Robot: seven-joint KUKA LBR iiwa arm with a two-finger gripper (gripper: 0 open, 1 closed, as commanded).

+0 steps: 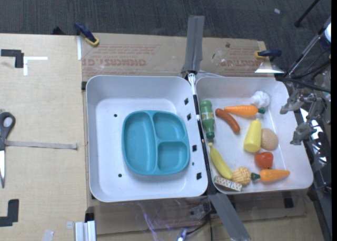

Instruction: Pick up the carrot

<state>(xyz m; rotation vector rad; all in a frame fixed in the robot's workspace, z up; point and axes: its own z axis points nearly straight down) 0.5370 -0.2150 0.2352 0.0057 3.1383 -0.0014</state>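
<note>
Parked at the right rim of the right-hand shallow white bin [295,182], the end effector [300,119] shows as a tangle of grey metal parts against the bench edge, and whether it is open or closed cannot be told from this slant; nothing is seen in its grasp. Two orange plastic carrots with green stub tops lie to its left inside that bin: the upper carrot [241,110] rests level with it near the far wall, just beside a crumpled white object [260,98] and close to a red-orange sausage [228,120], while the lower carrot [271,175] lies nearer the front wall, below it, touching or almost touching a small red tomato-like piece [264,159]. Between them sit a yellow bottle-shaped toy [253,135] and a tan rounded potato-like piece [269,139]. Both carrots lie flat and lengthwise across the bin, so a top-down pinch across the narrow body looks the likely approach. The crowding around each carrot risks catching a neighbour. Farther left, the other white bin [100,145] carries a teal divided plate [156,142].
</note>
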